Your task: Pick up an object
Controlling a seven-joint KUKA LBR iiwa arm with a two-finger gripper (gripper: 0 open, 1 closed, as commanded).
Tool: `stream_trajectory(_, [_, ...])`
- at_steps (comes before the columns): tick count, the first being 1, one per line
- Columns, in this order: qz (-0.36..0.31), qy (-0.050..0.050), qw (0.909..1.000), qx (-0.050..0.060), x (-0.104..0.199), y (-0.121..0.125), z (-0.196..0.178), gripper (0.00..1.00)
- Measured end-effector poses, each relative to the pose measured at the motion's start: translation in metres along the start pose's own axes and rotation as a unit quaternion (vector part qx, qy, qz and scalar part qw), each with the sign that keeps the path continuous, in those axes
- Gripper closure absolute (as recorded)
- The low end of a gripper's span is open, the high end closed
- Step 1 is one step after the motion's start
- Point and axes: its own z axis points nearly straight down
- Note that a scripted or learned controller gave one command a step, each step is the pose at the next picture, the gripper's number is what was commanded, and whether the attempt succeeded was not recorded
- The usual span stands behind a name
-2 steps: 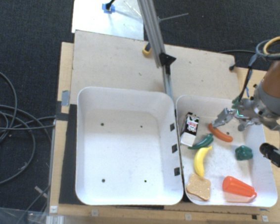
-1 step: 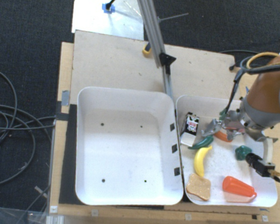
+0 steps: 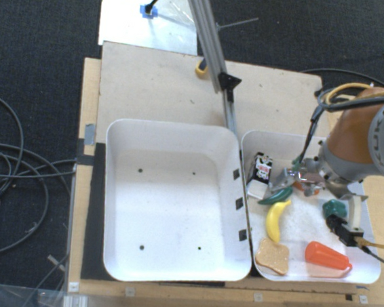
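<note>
My gripper (image 3: pixel 301 179) is low in the right bin (image 3: pixel 371 270), near its back middle, below the arm's orange band (image 3: pixel 352 135). A green pepper-like piece (image 3: pixel 276 194) lies just to its left and touches it or nearly so. A small red thing (image 3: pixel 309 190) sits partly hidden under the gripper. A yellow banana (image 3: pixel 276 219) lies in front of the green piece. A black and white carton (image 3: pixel 263 168) stands at the bin's left wall.
A bread slice (image 3: pixel 272 257) and an orange-red carrot-like piece (image 3: pixel 327 256) lie at the right bin's front. A teal object (image 3: pixel 334 208) sits by the arm's black fitting (image 3: pixel 346 231). The left bin (image 3: pixel 122 135) stands beside it. A metal pole (image 3: pixel 210 42) slants over the bench.
</note>
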Motion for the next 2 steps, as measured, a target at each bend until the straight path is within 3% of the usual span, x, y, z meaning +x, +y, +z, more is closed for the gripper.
stream_trajectory(1, [0.0, -0.001, 1.0, -0.002, -0.005, 0.005, 0.013, 0.0])
stream_trajectory(2, [0.0, -0.001, 1.0, -0.005, -0.005, 0.006, 0.001, 1.0])
